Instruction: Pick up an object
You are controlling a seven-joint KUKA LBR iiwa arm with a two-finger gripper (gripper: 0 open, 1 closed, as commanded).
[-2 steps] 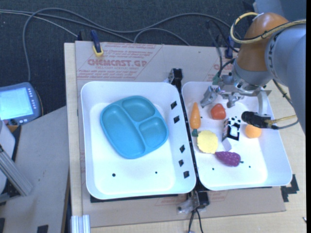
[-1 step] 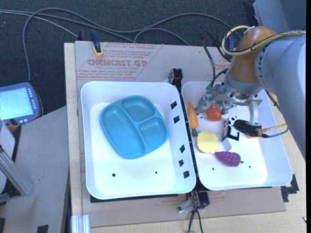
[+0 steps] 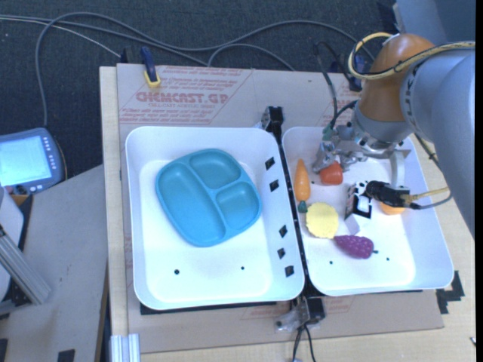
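**In the upper half of the right bin: gripper low over a red piece**

At the right of the frame, the arm reaches into the right bin [image 3: 426, 271] and its gripper [image 3: 333, 155] sits low at the bin's upper left part. A small red object [image 3: 330, 176] lies directly below it, touching it or nearly so. The slanted view does not show whether the jaws are wide, narrow or closed on anything, so I cannot tell.

The red object looks like the target. Just left of it, by the bin wall, lies an orange carrot-shaped piece [image 3: 302, 179]. A yellow round piece [image 3: 322, 220] is lower down, and a purple piece [image 3: 354, 245] sits nearer the bin's lower middle. At the left of the frame, the left bin [image 3: 143, 266] holds a blue divided plate [image 3: 207, 196], well apart from the action.

This appears to be the approach or the close of the grasp, with no lift yet evident. The next move likely calls for the jaws to straddle the red object squarely. It should also keep off the carrot-shaped piece, then close and rise straight up.
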